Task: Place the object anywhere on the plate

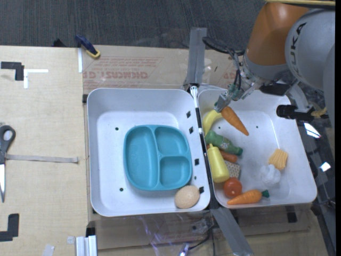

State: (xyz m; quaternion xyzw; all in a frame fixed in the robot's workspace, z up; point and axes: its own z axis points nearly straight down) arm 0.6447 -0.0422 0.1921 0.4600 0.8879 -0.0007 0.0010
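Here the carrot (235,120) hangs just under the pincer (226,101), whose fingers are clamped on its thick end, above the right bin (298,159). The blue plate (157,157) lies well apart, lower left.

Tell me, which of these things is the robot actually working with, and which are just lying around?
In the job:
gripper
carrot hanging at its fingertips
blue plate, in the left bin

Lying about:
egg
banana
green bottle
yellow bottle
tomato
second carrot
corn
scissors
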